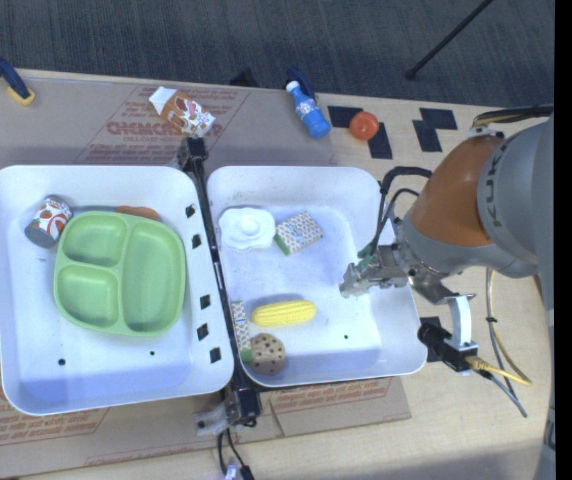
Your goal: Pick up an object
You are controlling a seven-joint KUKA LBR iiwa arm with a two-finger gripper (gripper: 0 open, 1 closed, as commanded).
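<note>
Approach step: I have nothing gripped yet.

My gripper (358,280) hangs at the right bin's (366,360) right edge; whether it is open I cannot tell. The yellow corn cob (284,314) lies nearest, toward the bin's front edge; next I must come across and down over it.

The cardboard-covered bench (116,133) carries two shallow white plastic bins (6,268), a blue bottle (309,110) and a small orange ball (364,125).
</note>
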